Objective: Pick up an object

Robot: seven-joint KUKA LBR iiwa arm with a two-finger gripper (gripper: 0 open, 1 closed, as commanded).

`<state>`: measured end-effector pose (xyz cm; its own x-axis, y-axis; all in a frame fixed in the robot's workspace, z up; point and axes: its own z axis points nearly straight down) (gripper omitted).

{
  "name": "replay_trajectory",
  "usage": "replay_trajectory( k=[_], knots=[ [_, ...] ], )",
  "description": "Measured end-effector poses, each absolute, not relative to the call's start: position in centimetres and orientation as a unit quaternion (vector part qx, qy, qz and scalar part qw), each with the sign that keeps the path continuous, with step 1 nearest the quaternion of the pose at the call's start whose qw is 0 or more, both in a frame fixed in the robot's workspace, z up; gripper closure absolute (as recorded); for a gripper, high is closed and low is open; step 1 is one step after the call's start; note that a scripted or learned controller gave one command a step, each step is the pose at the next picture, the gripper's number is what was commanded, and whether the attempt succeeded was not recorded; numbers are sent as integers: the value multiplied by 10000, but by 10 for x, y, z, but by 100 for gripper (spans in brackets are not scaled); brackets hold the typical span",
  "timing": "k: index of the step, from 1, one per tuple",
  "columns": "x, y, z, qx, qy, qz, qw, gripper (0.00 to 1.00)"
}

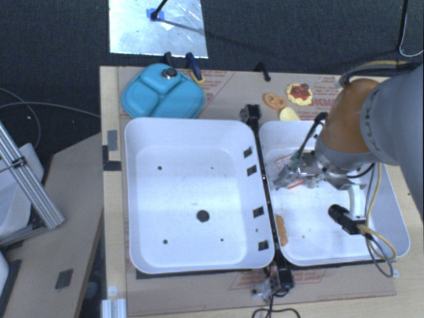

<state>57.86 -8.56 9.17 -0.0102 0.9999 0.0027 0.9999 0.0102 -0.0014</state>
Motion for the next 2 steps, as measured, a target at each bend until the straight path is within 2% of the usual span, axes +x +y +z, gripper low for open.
replay_trajectory(
  k=[1, 2],
  knots=[
    [656, -95, 148, -7051, -7090, -23, -35, 0],
    [670, -18, 187, -7036, -7106, -28, -15, 0]
  ],
)
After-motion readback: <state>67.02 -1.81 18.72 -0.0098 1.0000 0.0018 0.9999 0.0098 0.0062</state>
